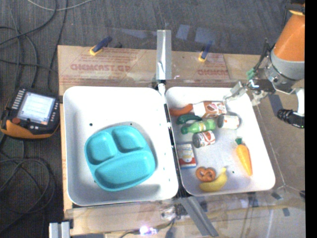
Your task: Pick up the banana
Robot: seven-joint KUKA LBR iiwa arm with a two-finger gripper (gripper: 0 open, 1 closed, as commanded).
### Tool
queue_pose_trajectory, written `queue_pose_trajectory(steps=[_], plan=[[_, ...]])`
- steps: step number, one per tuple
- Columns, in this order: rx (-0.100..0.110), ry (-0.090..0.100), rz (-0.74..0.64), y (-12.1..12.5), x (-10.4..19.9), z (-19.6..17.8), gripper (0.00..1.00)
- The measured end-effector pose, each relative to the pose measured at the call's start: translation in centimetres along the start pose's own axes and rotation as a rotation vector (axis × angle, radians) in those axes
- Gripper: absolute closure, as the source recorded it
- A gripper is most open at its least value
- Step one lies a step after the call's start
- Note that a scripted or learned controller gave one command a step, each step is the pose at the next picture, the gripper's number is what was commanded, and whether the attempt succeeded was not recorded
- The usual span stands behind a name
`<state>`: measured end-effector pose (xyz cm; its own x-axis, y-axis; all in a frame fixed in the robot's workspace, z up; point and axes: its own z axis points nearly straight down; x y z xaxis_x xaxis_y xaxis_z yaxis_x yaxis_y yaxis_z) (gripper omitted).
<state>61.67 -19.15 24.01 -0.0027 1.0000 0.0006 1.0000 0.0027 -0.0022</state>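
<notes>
The yellow banana [215, 181] lies near the front edge of the right bin [262, 175], curved around a brown pretzel [205, 173] that touches it. My gripper [245, 94] hangs over the bin's far right corner, well behind the banana and apart from it. Its fingers look spread, open, with nothing between them. The orange-banded wrist [291, 38] rises above it at the right edge of the view.
The right bin also holds an orange carrot [243, 157], a red-labelled can [204, 139], a green bottle [198, 127], a small carton [186, 155], a red sausage [181, 109] and two white bottles [215, 108]. A teal divided plate [120, 156] sits in the left bin.
</notes>
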Motion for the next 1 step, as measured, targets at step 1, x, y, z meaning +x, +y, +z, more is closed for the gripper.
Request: queue_pose_trajectory(steps=[1], plan=[[0.000, -0.006, -0.054, 5.03, -2.98, 4.60, 0.00]])
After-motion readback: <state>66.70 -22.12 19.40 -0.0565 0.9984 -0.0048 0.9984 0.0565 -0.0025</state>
